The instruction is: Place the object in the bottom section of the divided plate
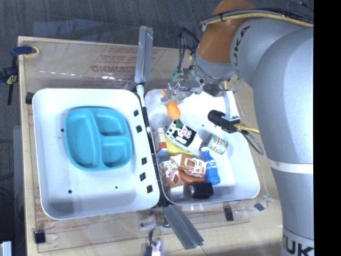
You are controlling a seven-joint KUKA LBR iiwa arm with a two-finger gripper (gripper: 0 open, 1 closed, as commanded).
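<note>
Two white bins sit on the worktop; the left holds the blue divided plate [99, 138]. Toward the far edge of the right bin, the end effector [171, 96] hangs over an orange object [172, 110], grip state unclear. It looks light, smooth, slippery; pinch its middle.

A pale wooden desk [32, 207] takes up most of the frame, seen from above at a slant. A clear sheet [80, 63] with faded red print covers its upper part and catches soft glare. Dark grey carpet [80, 7] runs along the top and down the left edge. A blue clamp [21, 51] grips the desk's upper left corner. The light is even and diffuse.
</note>
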